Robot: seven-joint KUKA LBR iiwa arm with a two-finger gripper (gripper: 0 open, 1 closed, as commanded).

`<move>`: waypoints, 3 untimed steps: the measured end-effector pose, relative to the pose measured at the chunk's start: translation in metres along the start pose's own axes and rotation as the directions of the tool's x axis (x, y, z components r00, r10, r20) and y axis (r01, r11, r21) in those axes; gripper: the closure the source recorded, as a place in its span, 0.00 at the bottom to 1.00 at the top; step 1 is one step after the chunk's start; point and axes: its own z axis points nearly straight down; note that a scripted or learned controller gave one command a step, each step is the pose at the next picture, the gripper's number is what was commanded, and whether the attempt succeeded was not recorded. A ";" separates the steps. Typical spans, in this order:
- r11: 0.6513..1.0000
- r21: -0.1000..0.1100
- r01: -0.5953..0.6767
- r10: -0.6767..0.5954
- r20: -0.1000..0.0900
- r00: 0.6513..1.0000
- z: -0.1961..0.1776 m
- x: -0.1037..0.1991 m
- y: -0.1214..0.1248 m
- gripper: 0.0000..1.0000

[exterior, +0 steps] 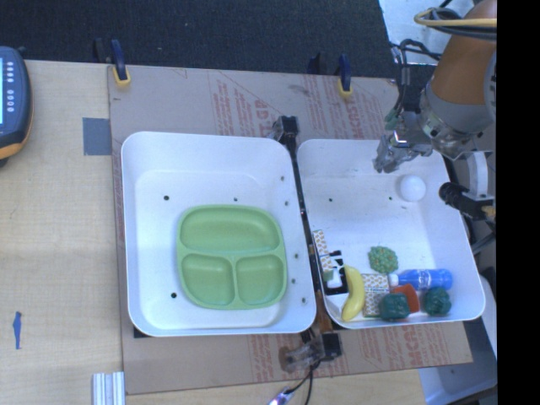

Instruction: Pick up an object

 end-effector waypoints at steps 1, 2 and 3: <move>1.000 0.009 -0.001 0.001 0.000 1.000 0.053 0.008 -0.023 1.00; 1.000 0.000 -0.006 0.006 0.002 1.000 -0.003 -0.031 -0.040 1.00; 1.000 0.009 0.000 0.000 -0.001 1.000 0.055 -0.007 -0.057 1.00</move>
